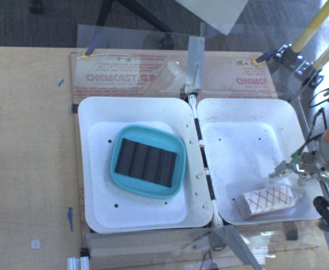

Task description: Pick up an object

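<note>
On the table, the left bin (97, 151) holds a blue tray (147, 161) with a dark ridged pad inside. It is wide and flat, so it looks hard to pinch. The right bin (238, 122) holds a small white box (267, 201) with red crisscross lines, lying on its side near the front corner. It looks light and a bit soft, best pinched across its short sides. The fingers (293, 170) hang just above and right of it, not touching, and I cannot tell if they are spread or closed
</note>
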Action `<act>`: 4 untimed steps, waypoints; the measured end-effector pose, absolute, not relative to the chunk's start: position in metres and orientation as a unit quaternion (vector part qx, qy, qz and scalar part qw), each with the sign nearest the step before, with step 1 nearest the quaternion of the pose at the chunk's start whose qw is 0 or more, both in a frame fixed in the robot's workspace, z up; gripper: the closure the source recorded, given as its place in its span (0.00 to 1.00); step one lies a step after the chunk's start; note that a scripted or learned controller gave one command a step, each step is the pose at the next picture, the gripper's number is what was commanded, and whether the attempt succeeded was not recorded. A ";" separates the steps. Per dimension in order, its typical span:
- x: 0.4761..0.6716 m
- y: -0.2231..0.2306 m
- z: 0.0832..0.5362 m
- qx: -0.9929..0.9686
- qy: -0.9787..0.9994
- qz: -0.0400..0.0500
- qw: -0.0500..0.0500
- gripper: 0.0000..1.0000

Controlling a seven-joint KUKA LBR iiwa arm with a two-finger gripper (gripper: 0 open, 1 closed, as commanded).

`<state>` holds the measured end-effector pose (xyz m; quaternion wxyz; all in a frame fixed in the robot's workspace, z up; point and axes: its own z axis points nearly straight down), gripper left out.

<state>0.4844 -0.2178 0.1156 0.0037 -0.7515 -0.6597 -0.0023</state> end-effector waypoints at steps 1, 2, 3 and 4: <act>0.488 -0.176 0.088 -0.695 -0.719 -0.001 -0.003 0.00; 0.505 -0.151 0.089 -0.556 -0.831 -0.001 -0.006 0.00; 0.481 -0.205 0.112 -0.639 -0.769 0.000 -0.002 0.00; 0.483 -0.215 0.109 -0.781 -0.624 -0.004 0.003 0.00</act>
